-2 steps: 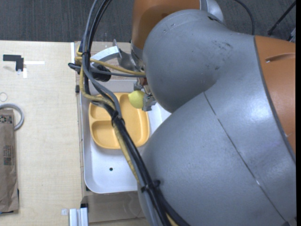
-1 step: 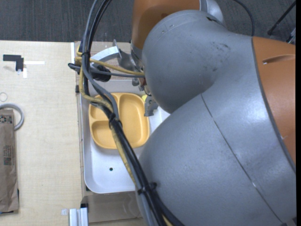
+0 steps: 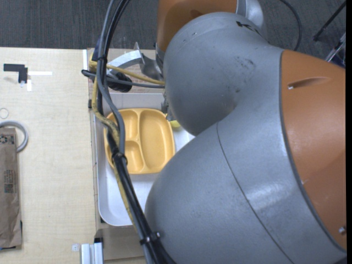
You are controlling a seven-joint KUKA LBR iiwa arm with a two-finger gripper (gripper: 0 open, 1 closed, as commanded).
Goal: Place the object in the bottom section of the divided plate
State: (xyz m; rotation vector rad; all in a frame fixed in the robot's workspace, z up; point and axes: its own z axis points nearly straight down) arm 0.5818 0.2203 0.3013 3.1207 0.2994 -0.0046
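Closest to the lens, bulking over the right half: the grey and orange arm (image 3: 236,147). Just below it, black and yellow cables (image 3: 118,164) slanting across the left rim of a yellow divided plate (image 3: 146,139). Under the plate, a white bin (image 3: 113,202). Against the plate's right rim, tucked at the arm's edge, a small yellow-green sliver (image 3: 175,124), too hidden to identify. Claw state: cannot tell. Farther left, on the pale wooden bench (image 3: 49,147), a brown paper bag (image 3: 8,191).
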